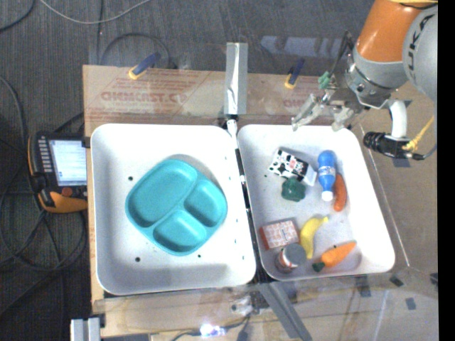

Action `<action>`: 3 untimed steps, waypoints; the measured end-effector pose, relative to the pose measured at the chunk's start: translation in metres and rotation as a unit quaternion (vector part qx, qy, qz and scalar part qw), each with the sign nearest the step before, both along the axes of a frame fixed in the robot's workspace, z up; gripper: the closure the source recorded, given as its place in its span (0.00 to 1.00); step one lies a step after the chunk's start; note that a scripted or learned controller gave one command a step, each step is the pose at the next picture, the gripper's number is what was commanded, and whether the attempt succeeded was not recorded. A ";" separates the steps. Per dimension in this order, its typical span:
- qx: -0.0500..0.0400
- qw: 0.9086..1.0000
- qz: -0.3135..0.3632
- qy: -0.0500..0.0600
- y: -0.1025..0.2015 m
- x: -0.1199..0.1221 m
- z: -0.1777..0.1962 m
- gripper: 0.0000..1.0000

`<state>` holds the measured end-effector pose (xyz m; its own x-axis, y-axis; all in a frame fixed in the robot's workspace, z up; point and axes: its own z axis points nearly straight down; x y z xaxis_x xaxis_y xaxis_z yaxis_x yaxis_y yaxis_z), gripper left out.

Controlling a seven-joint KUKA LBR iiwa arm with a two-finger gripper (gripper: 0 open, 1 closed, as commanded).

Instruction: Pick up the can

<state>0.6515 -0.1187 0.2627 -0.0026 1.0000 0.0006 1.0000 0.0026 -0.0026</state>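
**Arm poised above the right bin, can waiting at the near edge**

Camera view, looking down at a slant: two white bins sit side by side. The left bin holds a teal divided tray. The right bin is crowded: the can lies at its near edge, touching a small box and just beside a banana and carrot. A bottle lies further back. The gripper hovers over the far rim, jaws spread wide and holding nothing (likely readied for a descent), well apart from the can.
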 end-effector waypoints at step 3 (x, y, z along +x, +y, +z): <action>0.004 0.999 0.006 0.031 -0.019 0.006 -0.167 1.00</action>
